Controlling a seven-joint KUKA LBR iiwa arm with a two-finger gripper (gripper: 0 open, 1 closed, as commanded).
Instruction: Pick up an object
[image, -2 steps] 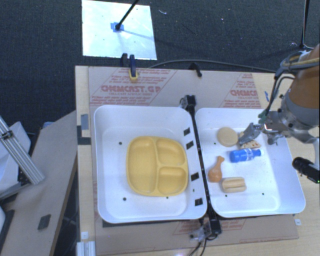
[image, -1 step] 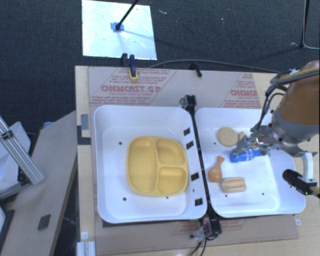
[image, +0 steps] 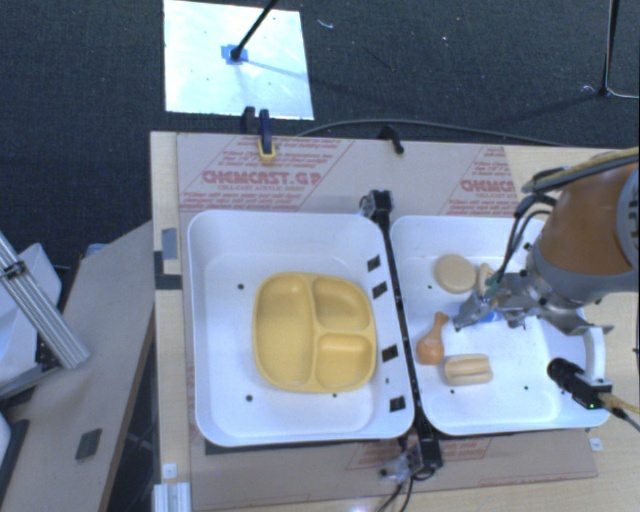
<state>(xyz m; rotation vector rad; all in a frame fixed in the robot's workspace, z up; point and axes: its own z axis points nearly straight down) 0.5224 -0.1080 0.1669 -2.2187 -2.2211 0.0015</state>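
Note:
The right bin (image: 520, 415) holds a round tan disc (image: 455, 272) near its back left. An orange pear-shaped piece (image: 432, 341) lies beside the divider, and a tan bun-like roll (image: 467, 369) lies just right of it toward the front. My gripper (image: 487, 302) hangs low over the middle of this bin, right of the disc and above the roll. A small blue thing (image: 487, 318) shows right at the gripper's tip; whether it is held is unclear. The arm's orange band (image: 590, 225) is at the right.
The left bin (image: 215, 300) holds a yellow divided plate (image: 313, 331) in its middle. A black divider strip (image: 390, 300) runs between the bins. The right bin's front right floor is bare white.

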